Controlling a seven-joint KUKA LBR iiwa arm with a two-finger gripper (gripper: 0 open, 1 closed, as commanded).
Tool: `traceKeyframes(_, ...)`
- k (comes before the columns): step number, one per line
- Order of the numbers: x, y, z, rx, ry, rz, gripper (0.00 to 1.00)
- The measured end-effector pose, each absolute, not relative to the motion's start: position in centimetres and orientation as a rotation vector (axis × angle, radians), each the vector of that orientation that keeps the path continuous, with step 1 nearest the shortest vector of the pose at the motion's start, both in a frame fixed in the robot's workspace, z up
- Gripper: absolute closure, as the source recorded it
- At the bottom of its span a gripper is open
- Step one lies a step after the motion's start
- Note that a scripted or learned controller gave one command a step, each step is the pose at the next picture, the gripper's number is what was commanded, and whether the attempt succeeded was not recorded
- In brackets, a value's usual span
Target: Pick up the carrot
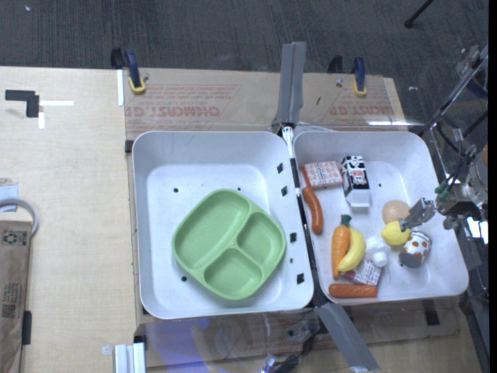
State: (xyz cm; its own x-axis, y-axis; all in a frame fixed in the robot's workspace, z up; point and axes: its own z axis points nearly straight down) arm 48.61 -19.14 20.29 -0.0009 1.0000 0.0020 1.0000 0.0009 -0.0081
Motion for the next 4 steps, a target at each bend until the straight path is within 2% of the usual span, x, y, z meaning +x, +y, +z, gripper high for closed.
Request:
traceKeyframes(1, 53.5, -14.0, 13.3, -2.171, -2.262, 0.007, 0.0)
traceKeyframes(2, 53.5, -10.9, 8.9, -1.618, -2.686, 0.003, 0.0)
traceKeyframes(3, 47.7, -11.0, 8.9, -1.643, -2.672, 0.002, 0.0)
traceKeyframes(4, 52.7, -2.7, 18.9, -1.66, -2.663, 0.005, 0.0)
